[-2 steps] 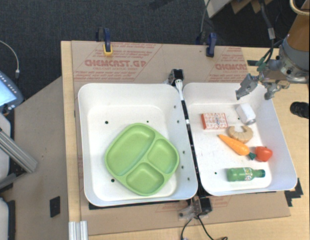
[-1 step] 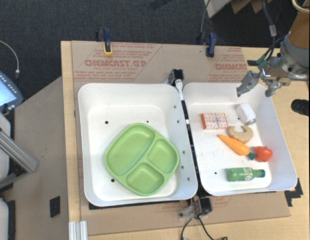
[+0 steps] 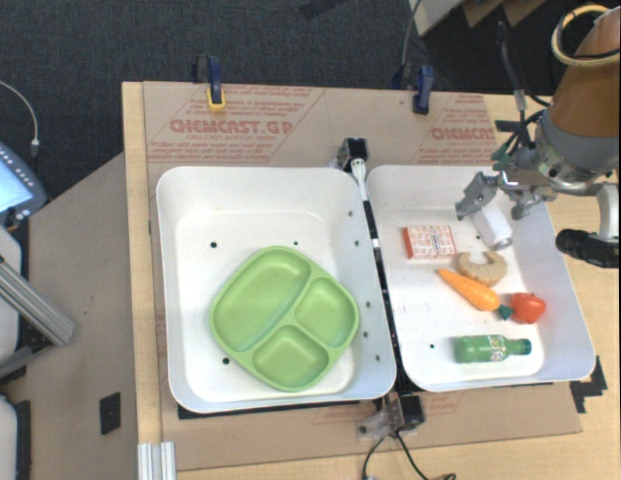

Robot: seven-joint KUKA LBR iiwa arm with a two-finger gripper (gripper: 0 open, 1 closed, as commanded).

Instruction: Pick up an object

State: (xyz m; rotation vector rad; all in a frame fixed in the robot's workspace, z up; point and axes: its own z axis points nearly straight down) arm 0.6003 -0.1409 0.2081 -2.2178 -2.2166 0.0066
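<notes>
Dark carpet all around, and the bench [image 3: 140, 268] is topped with a cardboard sheet [image 3: 290, 118] printed with red lettering, held down by two blue clamps [image 3: 212, 76] at the back edge. Two white bins sit side by side on it. Left bin [image 3: 180, 268] has a green divided plate [image 3: 283, 318] lying flat, toward the front. Right bin [image 3: 560, 348] has all the small stuff: a red-and-white patterned packet [image 3: 431, 241], a tan lumpy piece [image 3: 486, 264] just beside an orange carrot [image 3: 470, 290], a red tomato-looking thing [image 3: 528, 308] at the carrot's end, and a green bottle [image 3: 490, 348] lying on its side near the front. The hand [image 3: 487, 214] hangs over the back of the right bin, up near the packet and the tan piece, fingers [image 3: 493, 230] spread apart with nothing between them.
</notes>
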